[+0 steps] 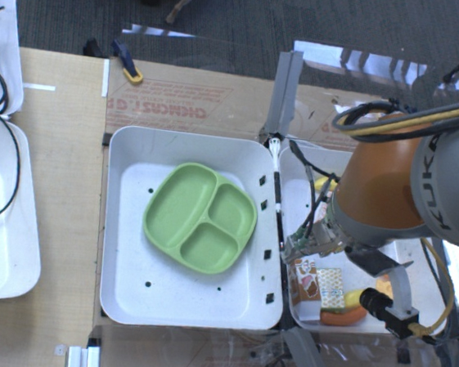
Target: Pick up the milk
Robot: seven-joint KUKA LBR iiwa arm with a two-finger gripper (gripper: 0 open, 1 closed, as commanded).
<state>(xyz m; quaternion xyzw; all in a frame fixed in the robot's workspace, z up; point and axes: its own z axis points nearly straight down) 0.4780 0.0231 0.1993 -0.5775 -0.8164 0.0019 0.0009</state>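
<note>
Reaching into the right bin [284, 226], the arm [394, 185] is hanging over the milk [307, 280].

The claw [309, 244] is sitting low near the bin's left wall, just above the milk carton, which is lying flat by the bin's front corner beside a small box [331, 286] and orange-yellow toy food [345, 311]. Its opening cannot be judged; nothing is visibly held. This appears to be the approach step. Next, the claw needs lowering squarely onto the carton.
</note>
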